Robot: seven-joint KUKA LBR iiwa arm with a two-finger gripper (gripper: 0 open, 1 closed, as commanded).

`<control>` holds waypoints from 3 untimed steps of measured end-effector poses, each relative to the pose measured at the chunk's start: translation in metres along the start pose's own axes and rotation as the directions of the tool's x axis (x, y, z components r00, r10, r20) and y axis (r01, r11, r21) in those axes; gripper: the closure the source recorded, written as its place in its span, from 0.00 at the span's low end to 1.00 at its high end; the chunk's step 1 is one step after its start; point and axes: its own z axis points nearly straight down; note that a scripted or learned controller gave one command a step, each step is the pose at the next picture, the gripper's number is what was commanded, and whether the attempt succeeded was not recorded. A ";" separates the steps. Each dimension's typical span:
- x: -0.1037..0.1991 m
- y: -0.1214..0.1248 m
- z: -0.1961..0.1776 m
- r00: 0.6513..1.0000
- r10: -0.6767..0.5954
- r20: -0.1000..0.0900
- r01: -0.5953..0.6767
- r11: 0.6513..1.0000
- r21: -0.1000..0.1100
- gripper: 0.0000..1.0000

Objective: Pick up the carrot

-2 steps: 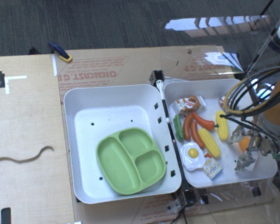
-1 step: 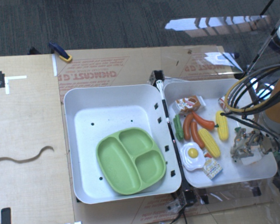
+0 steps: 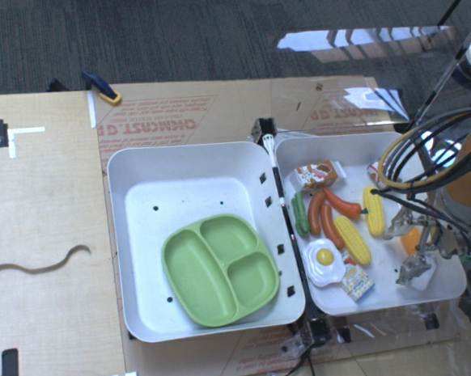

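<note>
My gripper (image 3: 413, 249) is low in the right bin (image 3: 390, 297), near its right wall, with the arm coming in from the right under looping cables. A small orange piece, which looks like the carrot (image 3: 409, 239), shows right at the gripper and is mostly hidden by its metal parts. Whether it is held cannot be told from this view. The carrot lies just right of a yellow corn cob (image 3: 374, 211).
The right bin also holds a second corn cob (image 3: 351, 239), two red-orange sausages (image 3: 334, 208), a green pod (image 3: 300, 212), a fried egg (image 3: 323, 262), a wrapped snack (image 3: 315, 173) and a small box (image 3: 357, 281). The left bin (image 3: 133, 232) holds a green divided plate (image 3: 219, 269).
</note>
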 end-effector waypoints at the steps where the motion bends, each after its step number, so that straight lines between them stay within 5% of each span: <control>1: -0.002 0.000 -0.009 1.000 -0.001 0.003 0.001 1.000 0.000 1.00; 2: -0.002 0.001 -0.009 1.000 -0.001 0.003 0.001 1.000 0.000 0.00; 3: -0.003 0.001 -0.017 1.000 -0.003 0.005 0.003 1.000 0.001 1.00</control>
